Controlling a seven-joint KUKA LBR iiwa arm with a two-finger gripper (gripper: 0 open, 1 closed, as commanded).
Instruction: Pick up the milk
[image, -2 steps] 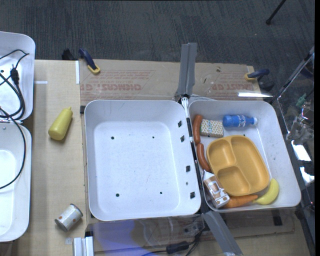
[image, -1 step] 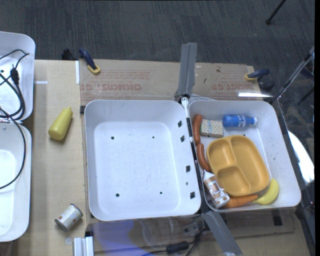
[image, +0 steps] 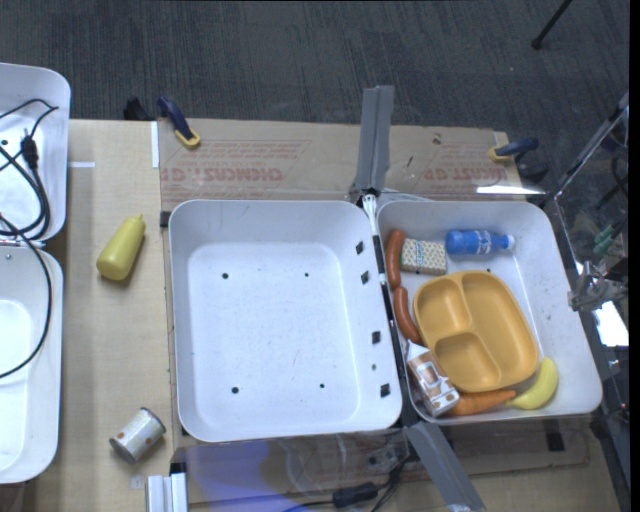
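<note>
Milk (image: 430, 381) lies in the right bin's (image: 570, 300) near left corner, against the yellow plate (image: 475, 330), with a carrot (image: 483, 402) just beside it. Tool state: cannot tell.

Left bin (image: 200, 300) floor bare, open from above. Right bin (image: 560, 290) crowded: yellow divided plate (image: 475, 330) takes the middle, blue bottle (image: 478, 241) near the back wall, snack box (image: 424, 257) just left of it. Two sausages (image: 398, 285) along the left wall. Milk carton (image: 430, 383) wedged in front-left corner, touching the plate and a carrot (image: 480, 402). Banana (image: 540, 385) against the plate's front-right edge. Small bare strip along the right wall.
</note>
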